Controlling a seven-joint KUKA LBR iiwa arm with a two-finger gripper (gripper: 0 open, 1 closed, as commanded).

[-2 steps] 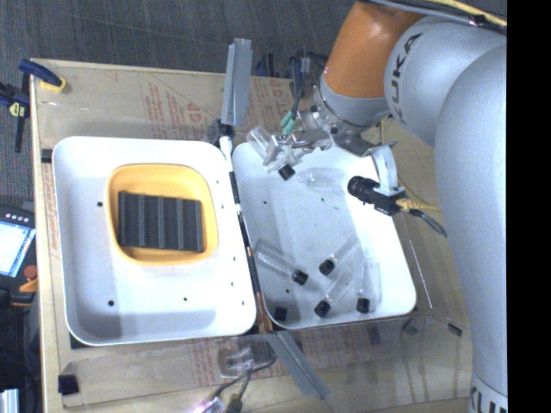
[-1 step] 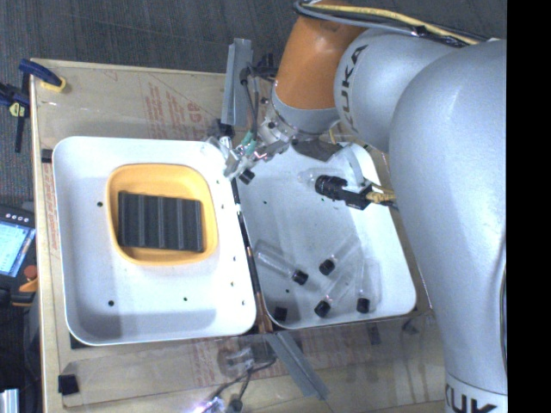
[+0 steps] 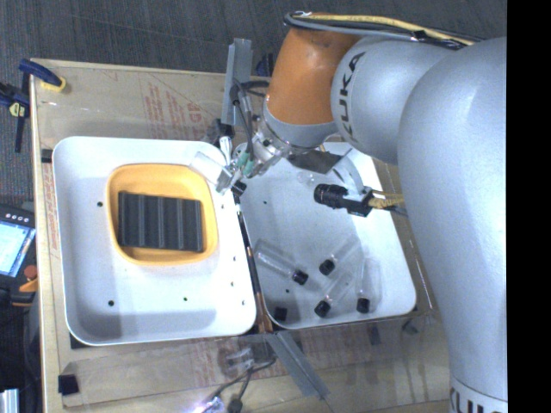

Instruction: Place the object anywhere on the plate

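A bulky grey arm (image 3: pixel 430 119) with smooth rounded casings; a broad orange band (image 3: pixel 306 63) above the wrist; dark KUKA lettering (image 3: pixel 347 93); a thin cable (image 3: pixel 379 28) along its top.

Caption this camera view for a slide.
Grey KUKA arm's gripper poised at the corner of the yellow plate with dark ridged insert in the left white bin; clear black-capped tubes lie in the right bin.

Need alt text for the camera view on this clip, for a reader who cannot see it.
A grey and orange robot arm reaches in from the right, its gripper at the inner top corner of the left white bin, beside a yellow plate with a dark ribbed centre. The right bin holds several clear tubes with black caps.
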